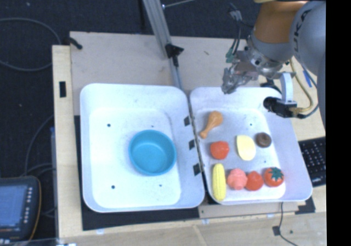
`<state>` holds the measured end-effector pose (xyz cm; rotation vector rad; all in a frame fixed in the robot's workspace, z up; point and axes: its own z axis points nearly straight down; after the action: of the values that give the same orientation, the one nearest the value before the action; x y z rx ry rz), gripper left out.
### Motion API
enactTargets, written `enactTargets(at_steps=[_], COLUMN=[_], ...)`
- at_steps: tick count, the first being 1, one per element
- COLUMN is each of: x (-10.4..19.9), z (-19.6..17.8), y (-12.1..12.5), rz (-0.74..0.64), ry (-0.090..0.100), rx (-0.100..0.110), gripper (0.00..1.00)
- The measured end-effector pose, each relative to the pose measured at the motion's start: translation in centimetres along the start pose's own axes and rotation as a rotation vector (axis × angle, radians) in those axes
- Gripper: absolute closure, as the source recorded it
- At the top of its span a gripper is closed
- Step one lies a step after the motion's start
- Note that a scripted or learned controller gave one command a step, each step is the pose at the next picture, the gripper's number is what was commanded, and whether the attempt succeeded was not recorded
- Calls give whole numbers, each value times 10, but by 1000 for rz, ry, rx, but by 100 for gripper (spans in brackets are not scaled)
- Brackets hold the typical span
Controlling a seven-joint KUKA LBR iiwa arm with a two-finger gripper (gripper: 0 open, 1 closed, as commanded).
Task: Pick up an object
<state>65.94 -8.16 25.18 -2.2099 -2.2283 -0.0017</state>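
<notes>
My gripper hangs above the far edge of the right bin, with nothing seen between its fingers. Below it in that bin lie an orange drumstick-shaped toy, a red tomato, a pale yellow piece and a small brown round piece. Along the bin's near edge sit a yellow corn cob, a pink piece, a red piece and a red strawberry with a green top.
The left bin holds a blue bowl. A slanted metal pole stands behind the bins. A keyboard lies right of the right bin, and a small screen sits at the lower left.
</notes>
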Motion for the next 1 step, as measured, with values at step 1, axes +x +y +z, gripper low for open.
enactTargets(at_steps=[1], x=[42], z=[-8], y=[-21], rz=[0], ry=[0], rx=[0], gripper=[100])
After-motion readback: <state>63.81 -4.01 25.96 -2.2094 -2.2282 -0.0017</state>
